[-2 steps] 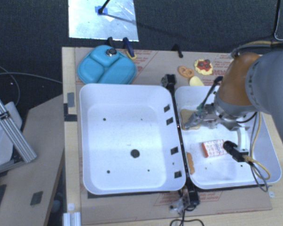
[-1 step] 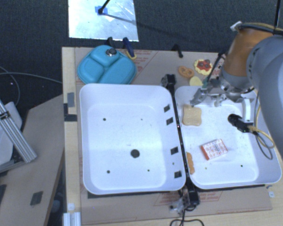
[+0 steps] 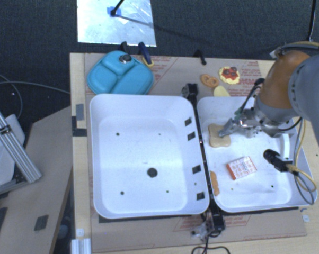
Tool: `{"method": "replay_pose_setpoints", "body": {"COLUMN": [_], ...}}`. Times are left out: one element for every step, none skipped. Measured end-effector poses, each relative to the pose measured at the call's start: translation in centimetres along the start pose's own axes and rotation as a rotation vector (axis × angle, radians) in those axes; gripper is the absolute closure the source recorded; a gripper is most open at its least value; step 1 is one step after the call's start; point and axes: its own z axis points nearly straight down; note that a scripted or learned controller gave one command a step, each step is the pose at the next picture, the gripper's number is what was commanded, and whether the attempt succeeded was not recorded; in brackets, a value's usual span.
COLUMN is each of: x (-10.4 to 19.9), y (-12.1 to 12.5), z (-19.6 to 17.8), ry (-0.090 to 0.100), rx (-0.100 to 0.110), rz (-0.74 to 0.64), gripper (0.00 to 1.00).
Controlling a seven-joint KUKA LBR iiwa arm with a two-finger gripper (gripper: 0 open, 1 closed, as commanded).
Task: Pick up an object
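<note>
Hovering in the right white bin, the two-finger gripper is seen touching a flat tan bread-shaped piece; finger spacing cannot be told.

Tan bread-slice toy flat in right bin, red-white packet nearby

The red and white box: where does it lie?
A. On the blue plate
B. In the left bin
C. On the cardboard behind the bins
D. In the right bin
D: the red and white box lies on the floor of the right bin, in front of the gripper.
</note>
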Motion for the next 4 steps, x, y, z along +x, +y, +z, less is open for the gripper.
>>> {"method": "replay_pose_setpoints", "body": {"x": [4.2, 4.5, 2.9, 1.8], "y": [-2.1, 5.0, 0.0, 1.4], "z": [-0.1, -0.8, 0.0, 0.0], "ry": [-0.004, -0.002, -0.001, 0.002], "rx": [0.0, 0.003, -0.001, 0.007], "rz": [-0.004, -0.007, -0.002, -0.005], "gripper": [0.0, 0.0, 0.0, 0.0]}}
